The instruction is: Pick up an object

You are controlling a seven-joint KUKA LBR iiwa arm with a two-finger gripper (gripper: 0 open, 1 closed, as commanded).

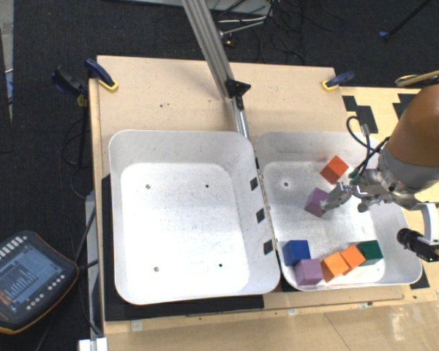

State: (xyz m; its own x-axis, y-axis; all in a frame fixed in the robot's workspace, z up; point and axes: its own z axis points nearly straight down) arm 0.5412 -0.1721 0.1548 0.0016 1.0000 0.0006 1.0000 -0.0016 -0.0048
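Go slow and straight down with the gripper (342, 196), fingers too small to tell open or shut, onto the purple block (316, 202) just beside it, middle of the right bin (395, 276), then squeeze evenly.

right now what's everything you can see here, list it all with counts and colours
bins: 2, white, side by side on the bench
orange blocks: 3, one upper right bin, two in the front row
purple blocks: 2, one mid right bin by the pincer, one front row
blue block: 1, front of right bin
green block: 1, right end of front row
clamps: 2, blue and yellow, bench's back corners
pendant: 1, grey and orange, floor at left
arm: 1, grey and orange, over right bin
pincer: 1, beside the mid purple block
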